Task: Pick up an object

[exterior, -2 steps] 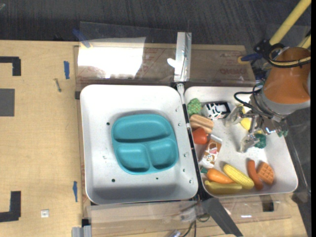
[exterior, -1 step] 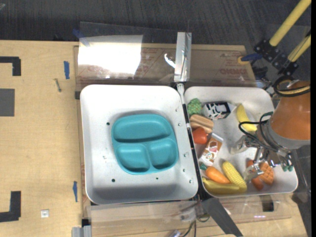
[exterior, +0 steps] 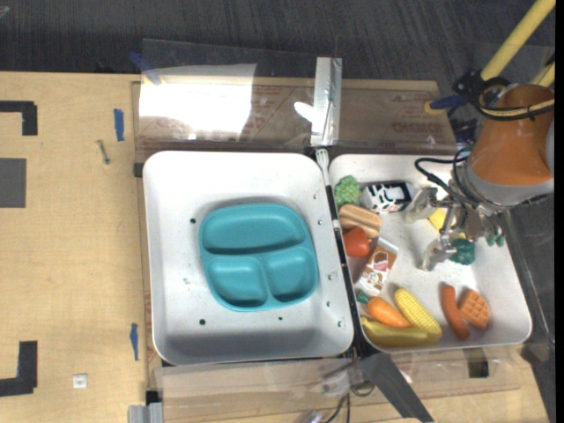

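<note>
From my seat I see the counter (exterior: 62,236) carrying two white bins side by side: the left bin (exterior: 167,192) holds a teal divided plate (exterior: 257,254), and the right bin (exterior: 507,280) holds a scatter of toy food. The arm (exterior: 511,144) reaches in at about 3 o'clock, its orange band sitting over the right bin's upper right corner. The claw (exterior: 443,236) hangs low over the right side of that bin, at roughly 2 o'clock from the bin's middle. I cannot tell whether it is spread or pressed together; the metal parts blur into each other, and I see nothing clearly pinched. Just beside it lie a small yellow piece (exterior: 436,221) and a dark green piece (exterior: 463,252), too small for me to name. Along the bin's left wall, from 12 o'clock down, sit a green leafy piece (exterior: 346,189), a black-and-white piece (exterior: 385,197), a tan bun (exterior: 359,218), a red tomato (exterior: 356,243) and a small printed carton (exterior: 376,268). Toward 6 o'clock lie a carrot (exterior: 388,312), a corn cob (exterior: 416,311) and a banana (exterior: 392,333), touching one another. At 5 o'clock a red sausage (exterior: 453,309) lies against an orange waffle (exterior: 475,307).
</note>
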`<action>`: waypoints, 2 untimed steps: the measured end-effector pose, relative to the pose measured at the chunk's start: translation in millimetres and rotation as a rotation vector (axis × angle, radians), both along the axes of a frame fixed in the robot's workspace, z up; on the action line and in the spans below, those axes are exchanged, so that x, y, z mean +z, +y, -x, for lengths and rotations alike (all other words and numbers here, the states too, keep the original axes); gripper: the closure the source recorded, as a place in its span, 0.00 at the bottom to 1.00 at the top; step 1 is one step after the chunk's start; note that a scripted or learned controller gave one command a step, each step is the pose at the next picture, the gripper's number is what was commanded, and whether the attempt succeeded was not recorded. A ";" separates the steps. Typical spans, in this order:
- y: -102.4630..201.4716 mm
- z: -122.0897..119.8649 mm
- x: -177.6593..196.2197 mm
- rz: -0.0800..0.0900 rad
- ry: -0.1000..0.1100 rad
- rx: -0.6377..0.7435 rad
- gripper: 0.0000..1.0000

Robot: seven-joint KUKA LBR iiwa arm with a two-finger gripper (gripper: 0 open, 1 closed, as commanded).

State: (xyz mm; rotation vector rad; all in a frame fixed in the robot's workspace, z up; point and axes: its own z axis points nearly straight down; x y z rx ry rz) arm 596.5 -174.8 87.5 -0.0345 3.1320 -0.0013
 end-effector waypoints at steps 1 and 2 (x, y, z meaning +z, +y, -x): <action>-33.5 57.4 -0.3 0.002 0.004 0.068 0.00; -32.3 54.4 12.0 0.003 -0.003 0.069 1.00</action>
